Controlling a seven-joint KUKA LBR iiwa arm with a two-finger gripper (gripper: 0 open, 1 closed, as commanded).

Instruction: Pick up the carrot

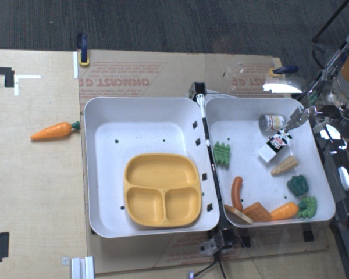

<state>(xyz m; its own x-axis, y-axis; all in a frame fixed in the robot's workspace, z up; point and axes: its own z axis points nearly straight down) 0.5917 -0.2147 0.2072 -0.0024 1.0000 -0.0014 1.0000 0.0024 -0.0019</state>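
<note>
One carrot (284, 210) lies near the front right corner of the right bin (244, 116), orange with its tip pointing left, between a brown cracker (257, 212) and a piece of broccoli (307, 206). A second carrot (53, 131) with a green stub lies on the bench, left of the left bin. My gripper (296, 118) hangs over the right bin's far right side, beside a small tin can (271, 122) and well behind the bin's carrot. Nothing is visibly in its grasp.
The right bin also holds a white carton (273, 147), a corn cob (284, 165), a green pepper (298, 185), a sausage (237, 192) and a green ridged piece (221, 154). A yellow divided plate (161, 189) sits in the left bin (104, 156).
</note>
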